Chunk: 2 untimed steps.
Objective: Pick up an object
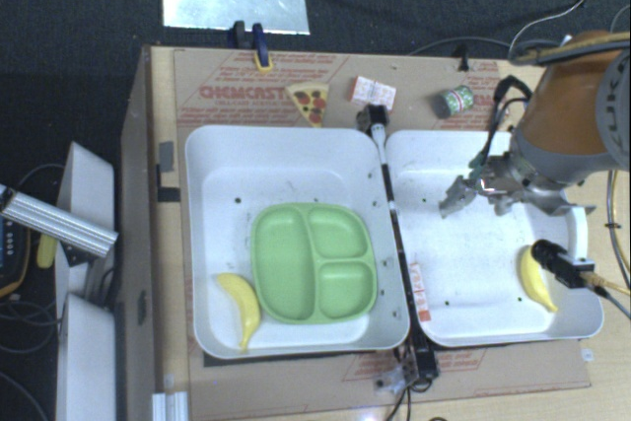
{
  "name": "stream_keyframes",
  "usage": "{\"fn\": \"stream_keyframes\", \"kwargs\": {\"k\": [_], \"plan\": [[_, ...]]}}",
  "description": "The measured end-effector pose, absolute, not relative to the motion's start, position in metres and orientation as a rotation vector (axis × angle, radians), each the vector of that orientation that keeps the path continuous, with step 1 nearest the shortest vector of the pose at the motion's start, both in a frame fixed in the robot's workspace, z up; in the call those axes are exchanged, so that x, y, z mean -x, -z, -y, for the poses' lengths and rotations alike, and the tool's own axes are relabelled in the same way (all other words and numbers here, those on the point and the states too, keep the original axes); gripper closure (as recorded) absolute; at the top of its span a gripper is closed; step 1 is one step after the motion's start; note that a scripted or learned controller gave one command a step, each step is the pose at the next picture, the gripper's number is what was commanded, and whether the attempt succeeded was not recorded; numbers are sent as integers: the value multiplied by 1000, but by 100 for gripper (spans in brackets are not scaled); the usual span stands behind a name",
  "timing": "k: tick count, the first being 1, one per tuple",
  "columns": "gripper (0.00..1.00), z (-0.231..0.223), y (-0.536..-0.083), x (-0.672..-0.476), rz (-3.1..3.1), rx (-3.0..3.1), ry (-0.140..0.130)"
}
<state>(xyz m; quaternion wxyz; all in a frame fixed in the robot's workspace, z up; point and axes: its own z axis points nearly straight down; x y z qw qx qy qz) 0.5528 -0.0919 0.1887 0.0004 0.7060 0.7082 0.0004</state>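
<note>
Camera view looks down on two white bins side by side. On the right, the robot arm [572, 128] reaches over the right bin [463, 311]. Its gripper [480, 195] hangs above the bin floor, and I cannot tell how it is set. A yellow banana [535, 279] lies near the right wall of that bin, apart from the gripper. The left bin [227, 163] holds a green plate [314, 261] with three parts. A second banana [242, 308] lies just beside the plate, at its lower left.
</note>
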Motion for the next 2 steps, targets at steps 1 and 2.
{"fn": "stream_keyframes", "kwargs": {"k": [1, 2], "plan": [[0, 175, -187, -512, -2220, -2220, 0], [0, 207, -217, -514, -2220, -2218, -1]]}}
